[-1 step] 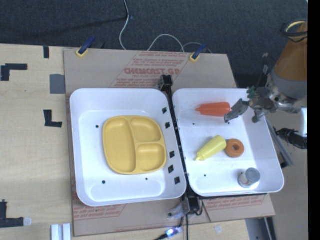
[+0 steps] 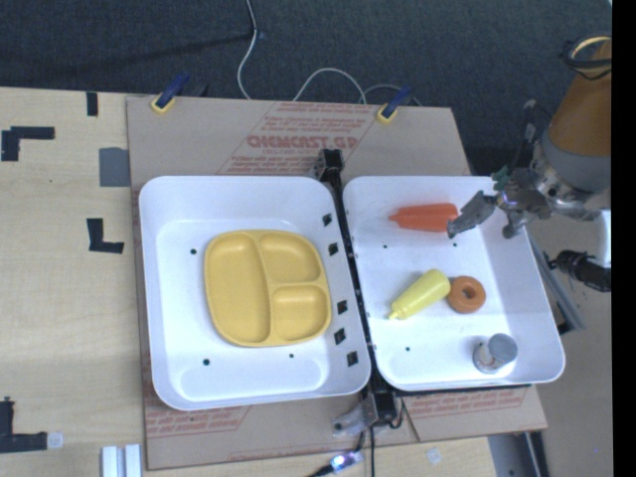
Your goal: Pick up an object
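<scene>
Lying crosswise in right bin (image 2: 527, 296): carrot (image 2: 424, 217), tip leftward.

The pincer (image 2: 487, 217) hangs open over the right bin (image 2: 527, 296), just beside the orange carrot (image 2: 424, 217).

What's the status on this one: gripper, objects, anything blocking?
Gripper open, empty, over right bin, beside the orange carrot. Yellow bottle, doughnut, grey cup also loose there. Yellow divided plate in left bin. Nothing blocking.

robot lab | white bins (image 2: 159, 266) | cardboard base (image 2: 288, 137) | cables (image 2: 248, 38)
</scene>
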Action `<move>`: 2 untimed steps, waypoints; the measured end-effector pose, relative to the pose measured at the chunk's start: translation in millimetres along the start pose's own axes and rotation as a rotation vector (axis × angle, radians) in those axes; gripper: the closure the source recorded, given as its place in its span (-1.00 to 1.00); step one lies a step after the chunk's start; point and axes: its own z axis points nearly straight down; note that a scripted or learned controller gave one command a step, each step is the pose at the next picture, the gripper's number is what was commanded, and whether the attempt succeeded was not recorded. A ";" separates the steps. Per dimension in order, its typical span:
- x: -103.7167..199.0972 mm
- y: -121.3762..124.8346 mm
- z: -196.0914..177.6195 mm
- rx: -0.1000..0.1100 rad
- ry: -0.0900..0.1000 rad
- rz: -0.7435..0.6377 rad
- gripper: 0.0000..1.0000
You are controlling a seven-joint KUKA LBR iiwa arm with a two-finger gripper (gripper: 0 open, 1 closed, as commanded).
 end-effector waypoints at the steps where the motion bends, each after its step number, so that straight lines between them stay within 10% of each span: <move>1: 9.2 0.6 48.4 0.004 0.001 0.000 -1.00; 2: 6.5 -5.6 94.3 0.005 0.000 0.001 -1.00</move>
